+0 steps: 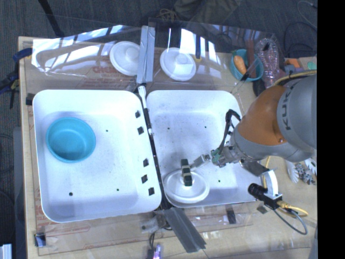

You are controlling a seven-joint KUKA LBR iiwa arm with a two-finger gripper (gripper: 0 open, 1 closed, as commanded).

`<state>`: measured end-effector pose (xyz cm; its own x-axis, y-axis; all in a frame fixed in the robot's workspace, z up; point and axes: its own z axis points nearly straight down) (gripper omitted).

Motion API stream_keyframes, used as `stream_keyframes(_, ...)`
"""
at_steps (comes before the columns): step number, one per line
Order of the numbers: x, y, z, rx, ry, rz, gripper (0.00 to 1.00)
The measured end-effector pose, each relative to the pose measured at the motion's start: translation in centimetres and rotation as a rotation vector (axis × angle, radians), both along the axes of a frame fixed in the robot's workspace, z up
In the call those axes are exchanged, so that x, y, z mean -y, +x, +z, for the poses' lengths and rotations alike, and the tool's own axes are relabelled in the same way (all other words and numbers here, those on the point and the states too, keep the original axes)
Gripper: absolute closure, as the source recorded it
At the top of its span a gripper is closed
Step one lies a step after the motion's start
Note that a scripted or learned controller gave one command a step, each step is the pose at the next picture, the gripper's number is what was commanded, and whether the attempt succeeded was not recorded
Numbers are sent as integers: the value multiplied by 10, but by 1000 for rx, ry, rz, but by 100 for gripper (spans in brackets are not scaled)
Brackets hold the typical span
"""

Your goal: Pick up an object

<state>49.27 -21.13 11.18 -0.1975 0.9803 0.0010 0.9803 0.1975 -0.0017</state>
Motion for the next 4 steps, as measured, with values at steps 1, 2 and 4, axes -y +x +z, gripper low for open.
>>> stream_keyframes(1, -63, 18, -21, -2, 1, -37, 0)
stream_keyframes(2, -86, 53, -21, -2, 0, -525, 0)
stream_keyframes(4, -36, 15, 37, -4, 1, -270, 0)
